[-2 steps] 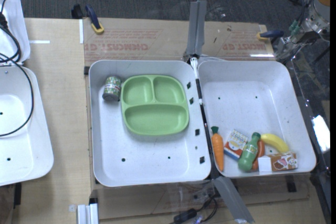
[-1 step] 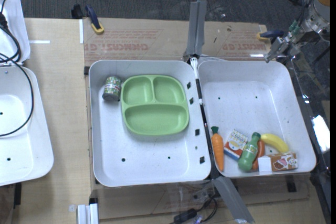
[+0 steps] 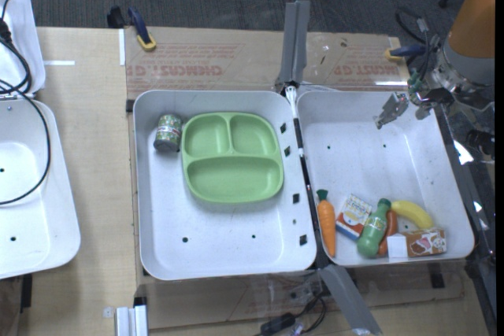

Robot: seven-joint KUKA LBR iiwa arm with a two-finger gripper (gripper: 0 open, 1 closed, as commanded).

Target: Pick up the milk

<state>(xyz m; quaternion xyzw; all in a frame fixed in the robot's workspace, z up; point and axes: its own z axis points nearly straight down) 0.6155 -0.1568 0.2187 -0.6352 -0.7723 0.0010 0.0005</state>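
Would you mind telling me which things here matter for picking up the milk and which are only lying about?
Belongs to the job:
milk carton
gripper
right bin

Just lying about:
carrot
green bottle
banana
brown box
green plate
small can

Mirrored red "CHEMCOZ, GR…" lettering on the cardboard sheet (image 3: 197, 59).

The arm (image 3: 477, 20) runs off the right edge — the green bottle (image 3: 373, 228) overlaps the milk (image 3: 352, 216).
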